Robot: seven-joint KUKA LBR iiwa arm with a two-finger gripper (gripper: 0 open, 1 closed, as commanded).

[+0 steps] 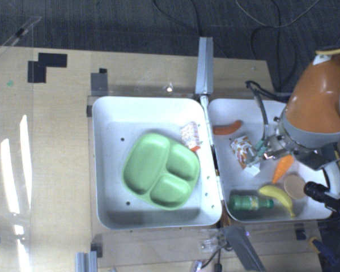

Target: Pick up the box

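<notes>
A small printed box [242, 149], white with brown and red markings, lies in the right bin [238, 113] left of centre. My gripper [265, 150] hangs just to its right, close to the box's right edge, below the orange-banded wrist [320, 98]. I cannot tell if it touches the box. A second small white and red carton [190, 135] rests in the left bin [107, 169] against the dividing wall.
A green divided plate [161, 169] fills the middle of the left bin. In the right bin lie a sausage [228, 128], a carrot [282, 168], a banana [277, 197], a green bottle [250, 202] and a tan round object [293, 186].
</notes>
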